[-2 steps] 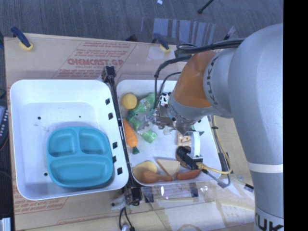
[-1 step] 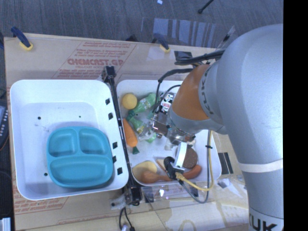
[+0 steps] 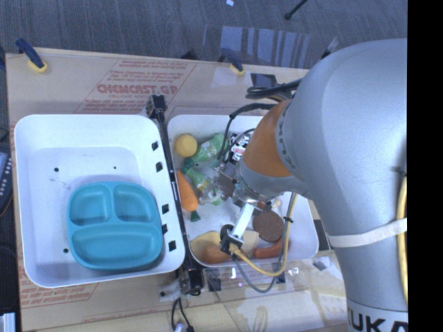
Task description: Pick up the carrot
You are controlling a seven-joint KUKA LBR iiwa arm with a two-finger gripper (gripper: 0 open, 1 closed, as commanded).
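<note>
Bench (image 3: 62, 75): brown board top with red print, dark carpet beyond it.
Arm (image 3: 346, 151): grey with an orange band, reaching from the right over the right bin.
Left bin (image 3: 41, 137): white, holding a blue divided tray (image 3: 114, 225).
Right bin (image 3: 208, 123): white, crowded with toy food.
Gripper (image 3: 223, 180): low over the right bin's middle, beside green pieces; cannot tell whether it is open or closed.
Carrot (image 3: 187, 192): orange, lying along the right bin's left wall, just beside the gripper.
Yellow ball (image 3: 185, 145): near the far left corner, beyond the carrot.
</note>
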